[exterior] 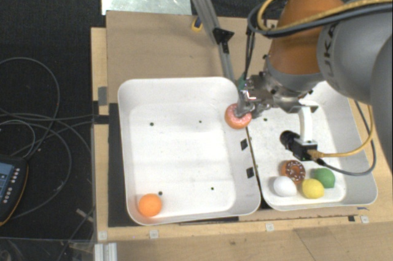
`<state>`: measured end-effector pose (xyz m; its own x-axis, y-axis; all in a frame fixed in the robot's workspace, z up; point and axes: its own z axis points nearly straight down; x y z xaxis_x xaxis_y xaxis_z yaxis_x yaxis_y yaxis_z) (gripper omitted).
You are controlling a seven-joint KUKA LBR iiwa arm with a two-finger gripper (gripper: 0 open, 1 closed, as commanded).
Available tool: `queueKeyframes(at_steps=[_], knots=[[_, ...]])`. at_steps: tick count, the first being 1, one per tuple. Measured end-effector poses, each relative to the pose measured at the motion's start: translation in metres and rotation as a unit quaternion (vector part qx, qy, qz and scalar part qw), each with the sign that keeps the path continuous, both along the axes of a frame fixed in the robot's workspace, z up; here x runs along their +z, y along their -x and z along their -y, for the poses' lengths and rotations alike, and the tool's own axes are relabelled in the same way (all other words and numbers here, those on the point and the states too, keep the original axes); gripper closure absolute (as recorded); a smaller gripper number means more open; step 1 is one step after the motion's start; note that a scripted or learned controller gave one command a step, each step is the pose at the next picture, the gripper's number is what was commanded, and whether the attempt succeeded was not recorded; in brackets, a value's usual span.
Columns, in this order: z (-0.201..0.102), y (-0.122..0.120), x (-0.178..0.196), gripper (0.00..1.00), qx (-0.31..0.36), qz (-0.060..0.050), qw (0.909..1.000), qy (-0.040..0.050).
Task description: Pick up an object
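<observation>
My gripper hangs over the divide between the two bins, at the far right edge of the left bin. A pink frosted doughnut sits between its fingertips, and the fingers are shut on it. The doughnut looks lifted just above the left bin's rim. An orange ball lies in the near left corner of the left bin. In the near part of the right bin a chocolate doughnut, a white egg-shaped thing, a yellow fruit and a green fruit are bunched together.
The grey arm with its orange band covers the far part of the right bin. A yellow cable loops down over that bin. A slanted metal pole stands behind the left bin. Cables and a handheld controller lie on the floor at left.
</observation>
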<state>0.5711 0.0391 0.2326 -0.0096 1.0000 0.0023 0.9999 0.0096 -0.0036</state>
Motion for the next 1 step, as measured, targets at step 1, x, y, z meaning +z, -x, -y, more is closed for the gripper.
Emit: queueKeyframes(at_steps=[1], knots=[[-0.0472, 0.0397, -0.0069, 1.0, 0.0, 0.0, 1.0, -0.0002]])
